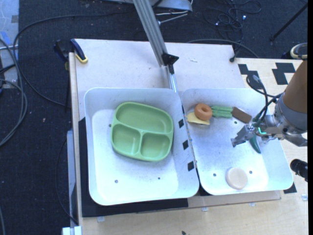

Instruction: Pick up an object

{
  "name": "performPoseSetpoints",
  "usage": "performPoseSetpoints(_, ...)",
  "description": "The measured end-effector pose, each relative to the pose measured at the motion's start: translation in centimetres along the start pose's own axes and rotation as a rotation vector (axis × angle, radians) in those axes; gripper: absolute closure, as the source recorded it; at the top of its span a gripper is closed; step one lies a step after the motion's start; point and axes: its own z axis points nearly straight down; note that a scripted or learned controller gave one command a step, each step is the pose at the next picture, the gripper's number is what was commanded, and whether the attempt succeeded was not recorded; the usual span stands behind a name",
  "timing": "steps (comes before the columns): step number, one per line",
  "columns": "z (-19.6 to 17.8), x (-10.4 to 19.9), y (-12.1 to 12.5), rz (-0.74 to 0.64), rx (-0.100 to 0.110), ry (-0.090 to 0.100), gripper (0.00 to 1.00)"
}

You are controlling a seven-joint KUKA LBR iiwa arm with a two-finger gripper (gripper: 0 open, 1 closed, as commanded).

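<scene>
From my feed, the arm [293, 102] comes in from the right, its orange band just above the wrist, and the tool [243, 137] hangs over the right bin [274, 173], in its middle-right part. I can see two grey fingers [238, 140] spread a little, with nothing between them; a dark green object [256, 144] lies just beside the fingers, and I cannot tell whether it touches them or what it is.

The things I could pick from all sit in that right bin. Near its far left corner there is an orange doughnut-shaped ring [203, 112] resting on a yellow piece [198, 121]. Just to the right of the ring lies a green ridged object [222, 112], and beyond that a brown block [241, 114], which is near the tool but apart from it. Near the front edge of the bin lies a pale round disc [236, 177], well apart from the rest.

The left bin [98, 180] holds a light green divided plate [143, 130] with three compartments, lying flat in the middle.

Both bins sit side by side on the pale worktop [127, 62]. A grey metal pole [151, 26] slants down from the top of my view to the seam between the bins. A blue and yellow handled item [78, 51] lies at the far left corner of the worktop.
</scene>
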Motion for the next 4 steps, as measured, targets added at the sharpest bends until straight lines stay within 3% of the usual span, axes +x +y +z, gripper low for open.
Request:
performPoseSetpoints(1,0.0,0.0,0.0,0.0,-0.001,0.0,0.0)
performPoseSetpoints(4,15.2,1.8,-0.1,0.002,-0.002,-0.001,0.0)
